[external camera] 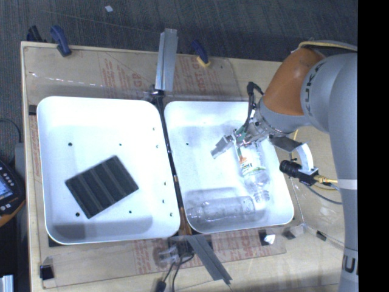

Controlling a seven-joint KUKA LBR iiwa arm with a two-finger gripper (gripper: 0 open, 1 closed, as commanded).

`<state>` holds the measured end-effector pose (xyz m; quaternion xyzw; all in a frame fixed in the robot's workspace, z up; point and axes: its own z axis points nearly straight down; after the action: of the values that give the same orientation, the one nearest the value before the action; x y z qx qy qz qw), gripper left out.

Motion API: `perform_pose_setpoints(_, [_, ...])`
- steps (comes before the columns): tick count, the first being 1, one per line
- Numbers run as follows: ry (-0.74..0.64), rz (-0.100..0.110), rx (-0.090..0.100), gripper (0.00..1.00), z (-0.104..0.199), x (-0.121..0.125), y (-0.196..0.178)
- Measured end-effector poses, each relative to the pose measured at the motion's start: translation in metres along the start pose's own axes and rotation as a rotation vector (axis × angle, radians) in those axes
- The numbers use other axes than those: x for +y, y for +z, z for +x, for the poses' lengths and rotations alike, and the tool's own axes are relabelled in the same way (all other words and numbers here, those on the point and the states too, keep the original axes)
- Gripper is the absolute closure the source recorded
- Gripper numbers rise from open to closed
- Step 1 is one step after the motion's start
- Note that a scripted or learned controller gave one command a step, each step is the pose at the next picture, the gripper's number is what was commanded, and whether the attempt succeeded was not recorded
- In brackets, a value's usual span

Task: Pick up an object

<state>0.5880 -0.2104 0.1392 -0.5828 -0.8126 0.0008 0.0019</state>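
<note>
Small clear bottle (251, 170) lying upright-ish in right bin (182, 163), larger clear bottle (222, 210) lying below it. End effector (234, 142) hovering just above small bottle's top, grip state unclear. Dark ridged pad (101, 185) sitting in left bin (55, 120).

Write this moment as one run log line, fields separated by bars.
gripper: over right bin, above small bottle | large bottle: lying at front wall | left bin: dark ribbed pad

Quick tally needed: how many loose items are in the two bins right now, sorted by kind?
Clear plastic bottles: 2, one lying along the right bin's near wall, one below the gripper
Dark ribbed flat pad: 1, in the left bin
Total: 3
</note>
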Motion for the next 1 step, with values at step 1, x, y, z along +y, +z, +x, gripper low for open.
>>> perform_pose_setpoints(1, [0.0,0.0,0.0,0.0,0.0,0.0,0.0])
